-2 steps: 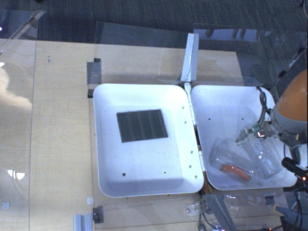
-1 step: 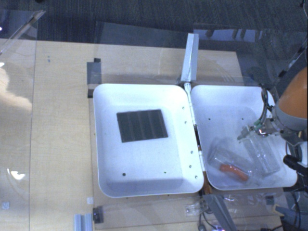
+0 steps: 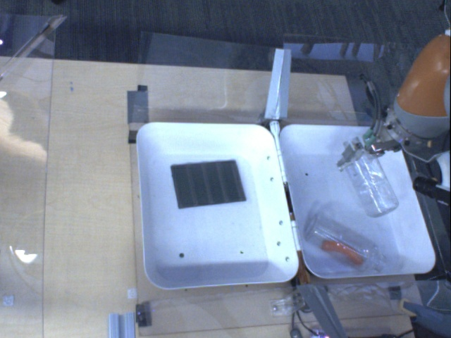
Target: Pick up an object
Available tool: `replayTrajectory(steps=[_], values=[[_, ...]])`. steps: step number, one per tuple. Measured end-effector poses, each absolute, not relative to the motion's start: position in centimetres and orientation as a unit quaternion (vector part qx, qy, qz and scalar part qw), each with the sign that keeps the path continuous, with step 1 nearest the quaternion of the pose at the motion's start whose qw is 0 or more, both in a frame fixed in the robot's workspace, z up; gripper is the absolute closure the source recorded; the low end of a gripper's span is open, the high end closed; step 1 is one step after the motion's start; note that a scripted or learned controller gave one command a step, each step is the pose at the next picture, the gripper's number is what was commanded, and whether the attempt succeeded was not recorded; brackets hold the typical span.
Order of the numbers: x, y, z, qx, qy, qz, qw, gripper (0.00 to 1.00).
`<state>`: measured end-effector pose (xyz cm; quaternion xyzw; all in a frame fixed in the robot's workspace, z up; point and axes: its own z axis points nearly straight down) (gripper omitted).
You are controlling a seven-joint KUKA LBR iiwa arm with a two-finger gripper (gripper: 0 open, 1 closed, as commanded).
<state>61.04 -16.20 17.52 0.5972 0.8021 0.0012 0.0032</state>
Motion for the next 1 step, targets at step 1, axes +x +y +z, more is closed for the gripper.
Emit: replayTrajectory(steps=[1], values=[[61.16, -15.78, 18.21, 0.598, 0.801, 0.0012, 0.002, 1.00]])
